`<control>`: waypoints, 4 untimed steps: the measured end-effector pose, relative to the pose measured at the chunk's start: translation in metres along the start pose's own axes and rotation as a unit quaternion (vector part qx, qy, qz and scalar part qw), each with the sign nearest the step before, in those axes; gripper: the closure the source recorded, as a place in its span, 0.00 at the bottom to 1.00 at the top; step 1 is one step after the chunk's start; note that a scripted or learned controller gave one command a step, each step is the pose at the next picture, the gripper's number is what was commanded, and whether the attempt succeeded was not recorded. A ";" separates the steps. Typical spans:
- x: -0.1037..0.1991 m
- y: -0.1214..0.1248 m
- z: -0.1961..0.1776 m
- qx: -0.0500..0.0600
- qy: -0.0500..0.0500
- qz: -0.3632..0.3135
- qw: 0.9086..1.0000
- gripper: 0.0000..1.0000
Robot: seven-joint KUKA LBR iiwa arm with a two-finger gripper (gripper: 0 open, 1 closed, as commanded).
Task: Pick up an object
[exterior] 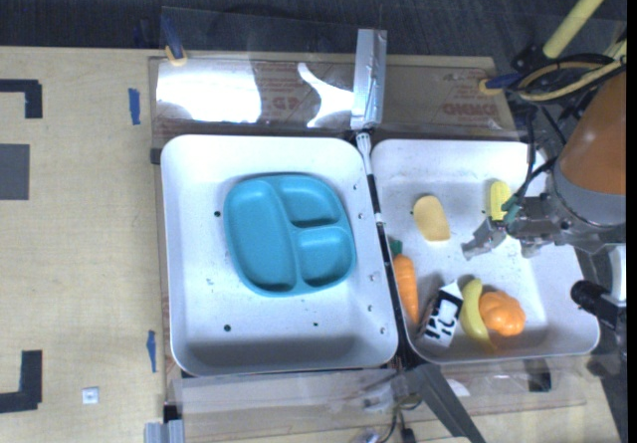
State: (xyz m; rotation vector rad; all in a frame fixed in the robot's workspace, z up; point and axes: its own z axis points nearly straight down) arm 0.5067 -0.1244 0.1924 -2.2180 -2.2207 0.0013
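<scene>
My gripper (482, 240) hangs over the middle of the right bin (557, 164), reaching in from the right with nothing visibly in it. A pale yellow rounded piece (431, 217) lies to its left, apart from it. A small yellow item (498, 198) sits just behind the gripper. In front of it lie an orange fruit (505, 314) and a yellow banana-like piece (472, 308), touching each other. A black and white box (443, 317) and an orange carrot (405, 289) lie near the bin's left wall.
The left bin (189, 232) holds a blue divided plate (289, 232). A raised divider (376, 232) separates the two bins. Yellow and black cables (557, 73) hang at the back right near the arm (597, 157).
</scene>
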 end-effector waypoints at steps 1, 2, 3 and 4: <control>-0.036 0.040 -0.010 -0.002 -0.001 0.086 0.996 0.00; -0.053 0.082 0.098 0.003 0.000 0.110 0.994 0.00; -0.053 0.085 0.083 -0.003 -0.001 0.109 0.994 1.00; -0.052 0.077 -0.001 -0.005 -0.001 0.122 0.993 1.00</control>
